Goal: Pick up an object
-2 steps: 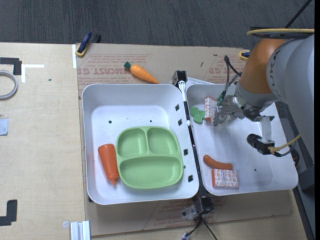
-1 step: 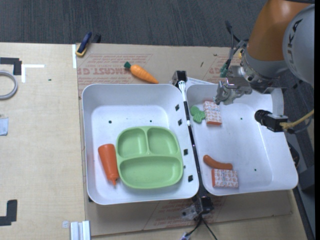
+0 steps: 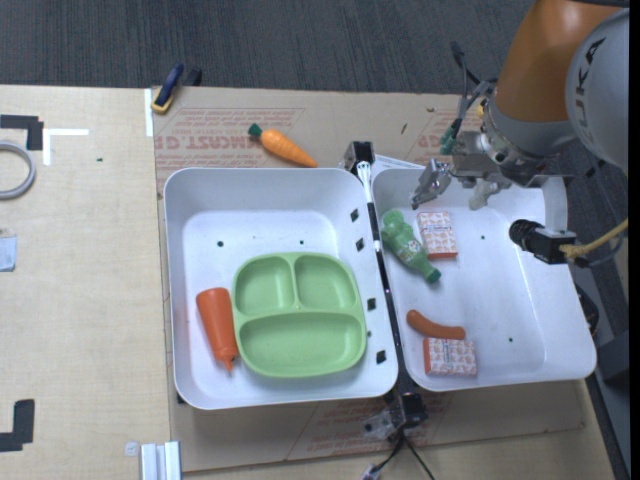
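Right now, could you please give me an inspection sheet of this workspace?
Surface: two white bins side by side, left bin and right bin, on cardboard.
Job's things: green bottle, two small red-and-white boxes and a sausage in the right bin; green divided plate and orange carrot in the left.
Clutter: second carrot and blue clip outside the bins.
Gripper: hanging over the right bin's far edge, holding nothing.
Cables: one on the arm, some at the front clamp.
Surroundings: dark floor beyond.
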Tool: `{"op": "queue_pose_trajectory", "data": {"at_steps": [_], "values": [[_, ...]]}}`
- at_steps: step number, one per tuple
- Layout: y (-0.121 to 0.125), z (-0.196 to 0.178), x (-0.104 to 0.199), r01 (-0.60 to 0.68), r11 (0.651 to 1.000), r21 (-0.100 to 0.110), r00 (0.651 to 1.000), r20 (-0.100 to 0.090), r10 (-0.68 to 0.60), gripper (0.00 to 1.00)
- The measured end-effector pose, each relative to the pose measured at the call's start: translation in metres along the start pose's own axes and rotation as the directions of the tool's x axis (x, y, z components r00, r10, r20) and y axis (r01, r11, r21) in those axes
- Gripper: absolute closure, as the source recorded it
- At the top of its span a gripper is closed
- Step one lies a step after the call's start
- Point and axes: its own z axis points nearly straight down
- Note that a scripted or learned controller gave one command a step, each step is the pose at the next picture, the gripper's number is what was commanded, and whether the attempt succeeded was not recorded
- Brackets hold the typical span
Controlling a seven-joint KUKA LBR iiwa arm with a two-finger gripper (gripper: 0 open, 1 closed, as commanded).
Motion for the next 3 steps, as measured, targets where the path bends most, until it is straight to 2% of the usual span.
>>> {"op": "queue_pose_trajectory", "data": {"at_steps": [1, 3], "values": [[-0.0397, 0.0576, -0.0031, 0.155, 0.988, 0.001, 0.988, -0.001, -0.155, 0.00], [-0.0397, 0.0575, -0.0031, 0.154, 0.988, 0.000, 0.988, -0.001, -0.154, 0.00]]}}
